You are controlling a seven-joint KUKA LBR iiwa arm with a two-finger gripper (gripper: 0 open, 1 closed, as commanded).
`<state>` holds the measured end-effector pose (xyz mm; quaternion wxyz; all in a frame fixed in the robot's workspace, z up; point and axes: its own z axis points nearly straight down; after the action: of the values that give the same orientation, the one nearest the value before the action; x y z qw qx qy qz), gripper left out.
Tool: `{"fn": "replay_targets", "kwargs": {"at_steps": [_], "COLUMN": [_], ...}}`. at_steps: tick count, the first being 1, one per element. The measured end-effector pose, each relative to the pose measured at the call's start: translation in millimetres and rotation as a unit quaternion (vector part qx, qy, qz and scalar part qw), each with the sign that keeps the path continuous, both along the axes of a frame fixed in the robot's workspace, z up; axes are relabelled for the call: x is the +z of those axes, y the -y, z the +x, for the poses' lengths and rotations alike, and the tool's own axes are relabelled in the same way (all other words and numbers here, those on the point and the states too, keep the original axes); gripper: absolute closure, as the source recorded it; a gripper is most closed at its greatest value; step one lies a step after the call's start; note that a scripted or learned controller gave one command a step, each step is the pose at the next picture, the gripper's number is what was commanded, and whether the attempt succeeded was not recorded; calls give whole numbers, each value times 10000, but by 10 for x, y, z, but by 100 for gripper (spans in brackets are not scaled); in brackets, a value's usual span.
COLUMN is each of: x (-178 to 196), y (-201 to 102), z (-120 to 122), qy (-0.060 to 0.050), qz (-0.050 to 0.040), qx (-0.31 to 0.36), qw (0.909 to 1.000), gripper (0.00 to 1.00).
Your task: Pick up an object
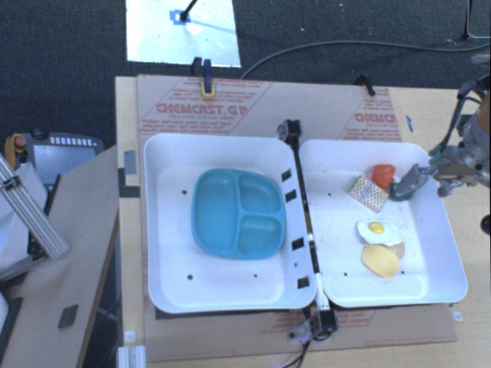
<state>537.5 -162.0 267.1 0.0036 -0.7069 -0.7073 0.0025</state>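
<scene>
Left bin (pixel 165 205): white, shallow; holds a blue divided plate (pixel 238 213), three compartments, lying flat near the middle.

Right bin (pixel 437 282): white, shallow; holds four small items in its centre and upper part.

Red object (pixel 383 175): small, rounded, orange-red; near the far wall of the right bin, just beside the gripper tip on the tip's left.

Patterned packet (pixel 369 193): small square, checkered, tilted like a diamond; just below and left of the red object, close to it or touching, hard to tell which.

Toy fried egg (pixel 377 231): white with yellow yolk; nearer the front than the packet, apart from it.

Yellow piece (pixel 380 261): pale yellow, rounded; directly in front of the egg, edges touching or overlapping.

Gripper (pixel 402 188): grey, reaching in from the right over the right bin's upper right part; tip low, next to the red object. Open or closed: cannot tell, tip too small and blurred. Nothing visibly between the tips.

Arm (pixel 468 156): grey, entering at the right edge above the bin's right wall.

Divider (pixel 301 213): black strip with clips running between the two bins.

Bench (pixel 253 102): cardboard sheet with red lettering beneath both bins.
</scene>
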Motion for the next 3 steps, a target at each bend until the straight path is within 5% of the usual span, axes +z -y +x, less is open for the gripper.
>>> {"fn": "replay_targets", "kwargs": {"at_steps": [1,3], "x": [56,-853], "y": [-4,-56], "z": [20,98], "qy": [51,35], "qz": [-11,-6], "qx": [14,2], "qw": [10000,10000], "gripper": [0,0]}}
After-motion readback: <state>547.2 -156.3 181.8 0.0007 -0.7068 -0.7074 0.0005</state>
